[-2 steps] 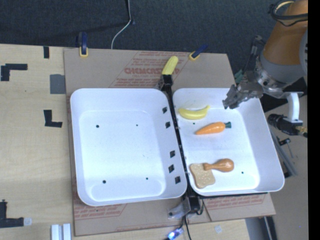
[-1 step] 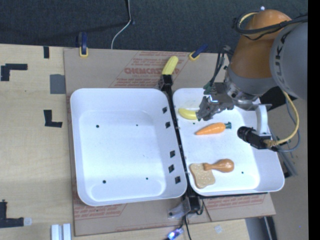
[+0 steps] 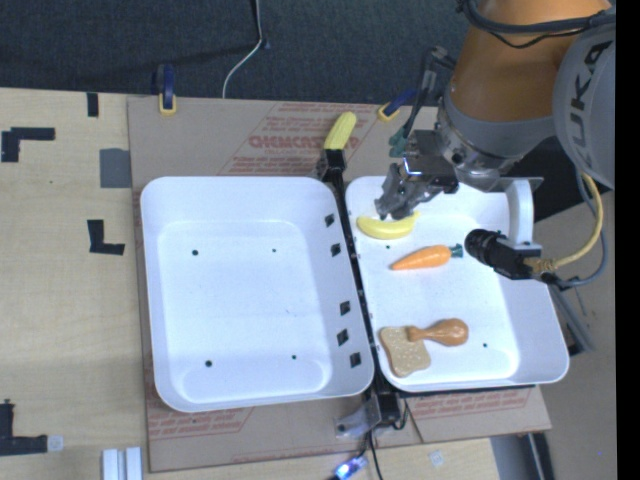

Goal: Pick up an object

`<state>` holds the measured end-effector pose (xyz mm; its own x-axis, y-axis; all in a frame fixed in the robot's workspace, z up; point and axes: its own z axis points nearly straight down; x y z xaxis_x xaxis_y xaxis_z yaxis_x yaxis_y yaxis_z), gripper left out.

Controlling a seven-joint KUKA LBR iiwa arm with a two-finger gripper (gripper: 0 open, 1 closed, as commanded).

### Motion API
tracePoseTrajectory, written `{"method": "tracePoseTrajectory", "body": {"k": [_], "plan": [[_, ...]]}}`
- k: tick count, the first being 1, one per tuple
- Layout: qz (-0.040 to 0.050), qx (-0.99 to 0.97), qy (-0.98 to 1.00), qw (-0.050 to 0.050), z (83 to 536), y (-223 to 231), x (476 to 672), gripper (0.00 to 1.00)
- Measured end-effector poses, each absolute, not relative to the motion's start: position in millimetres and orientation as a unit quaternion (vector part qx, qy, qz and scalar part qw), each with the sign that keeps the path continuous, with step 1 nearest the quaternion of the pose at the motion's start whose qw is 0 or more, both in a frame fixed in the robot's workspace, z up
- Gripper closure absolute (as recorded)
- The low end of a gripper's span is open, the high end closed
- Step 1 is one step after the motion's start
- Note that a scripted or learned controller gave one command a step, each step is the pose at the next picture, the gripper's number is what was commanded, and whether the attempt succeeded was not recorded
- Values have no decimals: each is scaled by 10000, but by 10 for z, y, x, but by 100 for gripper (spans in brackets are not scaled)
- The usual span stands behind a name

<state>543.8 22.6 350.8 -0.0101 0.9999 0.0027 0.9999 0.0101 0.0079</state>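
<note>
The pincer (image 3: 393,206) is hanging low over the far end of the right bin (image 3: 535,363), its fingertips right at the banana (image 3: 386,228). The banana is lying directly beneath and slightly nearer the camera than the pincer, touching or almost touching the tips; I cannot tell which. Its long axis is running left to right across the bin, a shallow curve with both ends turning upward in the view. Whether the pincer is spread or closed I cannot tell, since dark tips are blending together against the fruit.

Just beyond the banana, toward the camera and to the right of the pincer, a carrot (image 3: 421,259) is lying, also roughly crosswise. Well apart, nearer the camera, bread (image 3: 404,350) and a drumstick (image 3: 441,333) are touching each other. The left bin (image 3: 170,203) is sitting to the pincer's left.

In my judgement the banana is the target, and a straight descent looks sufficient.
</note>
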Motion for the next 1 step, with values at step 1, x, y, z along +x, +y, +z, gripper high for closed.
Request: {"method": "tracePoseTrajectory", "body": {"k": [1], "plan": [[-7,7050,7092,-14,3442,667,5116,100]]}}
